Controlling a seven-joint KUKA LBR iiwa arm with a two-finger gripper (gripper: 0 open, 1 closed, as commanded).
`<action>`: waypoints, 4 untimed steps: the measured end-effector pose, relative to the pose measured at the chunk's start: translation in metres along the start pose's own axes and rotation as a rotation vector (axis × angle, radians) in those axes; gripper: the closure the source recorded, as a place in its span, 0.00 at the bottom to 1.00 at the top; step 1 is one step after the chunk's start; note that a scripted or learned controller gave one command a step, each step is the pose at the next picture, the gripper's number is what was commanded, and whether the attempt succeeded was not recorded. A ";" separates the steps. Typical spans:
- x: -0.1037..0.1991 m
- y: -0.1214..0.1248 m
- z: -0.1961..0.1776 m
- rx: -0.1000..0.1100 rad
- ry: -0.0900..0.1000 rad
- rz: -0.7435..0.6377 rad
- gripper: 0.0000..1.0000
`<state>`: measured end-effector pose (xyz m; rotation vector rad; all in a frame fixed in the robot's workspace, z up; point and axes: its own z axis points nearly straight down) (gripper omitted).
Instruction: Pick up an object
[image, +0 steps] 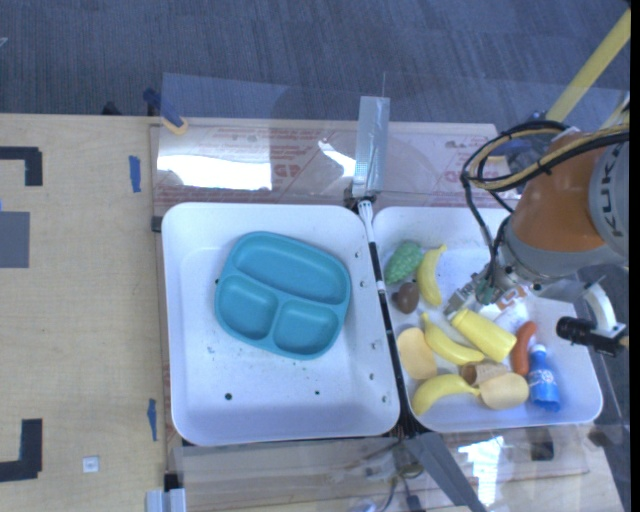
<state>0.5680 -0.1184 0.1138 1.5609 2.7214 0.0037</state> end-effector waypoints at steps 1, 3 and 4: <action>0.023 0.073 -0.107 -0.003 -0.001 0.135 1.00; 0.061 -0.037 -0.103 0.004 0.004 -0.415 1.00; 0.059 0.047 -0.069 0.003 0.002 -0.152 1.00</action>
